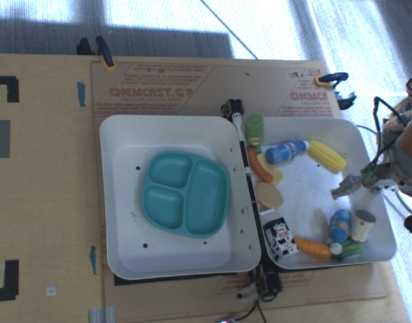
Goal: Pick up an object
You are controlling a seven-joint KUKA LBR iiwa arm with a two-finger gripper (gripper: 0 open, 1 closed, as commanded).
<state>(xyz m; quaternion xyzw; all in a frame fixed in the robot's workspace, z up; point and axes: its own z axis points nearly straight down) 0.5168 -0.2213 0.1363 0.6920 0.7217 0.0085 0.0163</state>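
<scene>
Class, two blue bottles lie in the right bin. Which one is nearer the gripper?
The blue bottle at the bin's near right corner, beside the small white cup, just below the gripper. The other blue bottle lies beside the corn.

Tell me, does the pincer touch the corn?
Apart. The camera view shows bare white bin floor between the pincer and the corn.

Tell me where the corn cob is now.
The corn cob lies in the right bin, near its far edge, just right of the blue bottle.
</scene>
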